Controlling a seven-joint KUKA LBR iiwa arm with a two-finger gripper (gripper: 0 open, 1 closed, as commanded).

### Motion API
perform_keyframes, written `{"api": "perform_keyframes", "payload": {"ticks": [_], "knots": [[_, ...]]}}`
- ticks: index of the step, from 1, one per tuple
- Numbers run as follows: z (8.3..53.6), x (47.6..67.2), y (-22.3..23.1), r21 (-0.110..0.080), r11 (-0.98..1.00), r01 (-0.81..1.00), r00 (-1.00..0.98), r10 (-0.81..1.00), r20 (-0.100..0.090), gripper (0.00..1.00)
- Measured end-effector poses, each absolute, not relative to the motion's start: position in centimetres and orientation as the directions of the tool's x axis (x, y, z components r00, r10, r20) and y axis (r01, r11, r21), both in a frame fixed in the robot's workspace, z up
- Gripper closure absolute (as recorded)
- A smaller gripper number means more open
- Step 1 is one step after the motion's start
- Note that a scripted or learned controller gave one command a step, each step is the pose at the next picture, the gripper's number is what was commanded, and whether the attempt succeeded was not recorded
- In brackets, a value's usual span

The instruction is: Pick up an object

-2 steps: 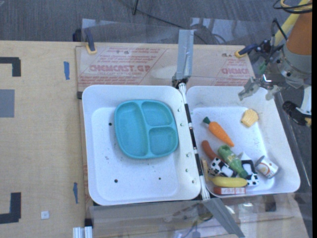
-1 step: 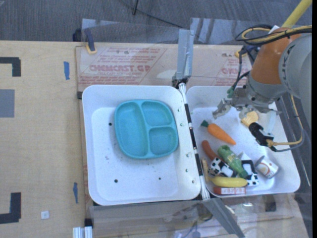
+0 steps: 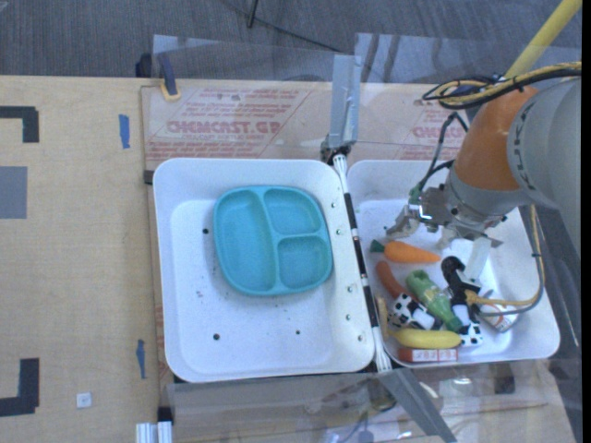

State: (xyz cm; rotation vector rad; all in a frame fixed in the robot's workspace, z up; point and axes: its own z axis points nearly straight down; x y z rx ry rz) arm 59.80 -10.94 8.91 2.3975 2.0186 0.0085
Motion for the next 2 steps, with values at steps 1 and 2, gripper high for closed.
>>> {"api": "perform_keyframes", "payload": {"ticks": [1, 2], "knots": [[8.9, 50.8, -11.3, 0.009, -0.255, 0.967, 0.255, 0.967, 0.001, 0.00], [10.4, 53.0, -19.7, -0.002, -0.241, 0.971, 0.241, 0.971, 0.001, 0.00]]}}
